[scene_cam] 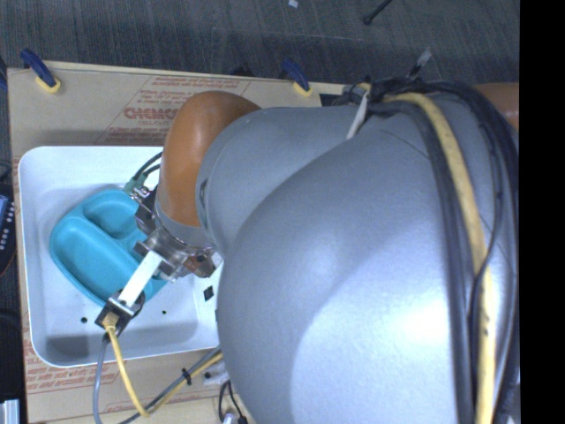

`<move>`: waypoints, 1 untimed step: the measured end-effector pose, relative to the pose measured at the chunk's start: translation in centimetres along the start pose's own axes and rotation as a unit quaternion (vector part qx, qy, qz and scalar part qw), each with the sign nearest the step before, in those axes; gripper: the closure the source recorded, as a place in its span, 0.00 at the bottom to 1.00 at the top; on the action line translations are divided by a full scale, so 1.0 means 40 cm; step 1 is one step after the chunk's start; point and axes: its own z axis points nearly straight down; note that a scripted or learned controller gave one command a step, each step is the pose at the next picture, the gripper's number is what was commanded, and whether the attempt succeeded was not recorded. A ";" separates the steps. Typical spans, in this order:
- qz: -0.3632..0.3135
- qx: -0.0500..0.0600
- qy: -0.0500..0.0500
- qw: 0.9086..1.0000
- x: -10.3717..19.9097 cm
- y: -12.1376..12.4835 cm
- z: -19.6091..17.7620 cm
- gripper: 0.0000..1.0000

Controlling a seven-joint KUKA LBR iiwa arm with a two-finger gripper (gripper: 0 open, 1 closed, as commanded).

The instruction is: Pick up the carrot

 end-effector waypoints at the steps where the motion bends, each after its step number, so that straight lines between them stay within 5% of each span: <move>1: 0.127 0.001 0.000 0.992 0.178 0.208 -0.047 1.00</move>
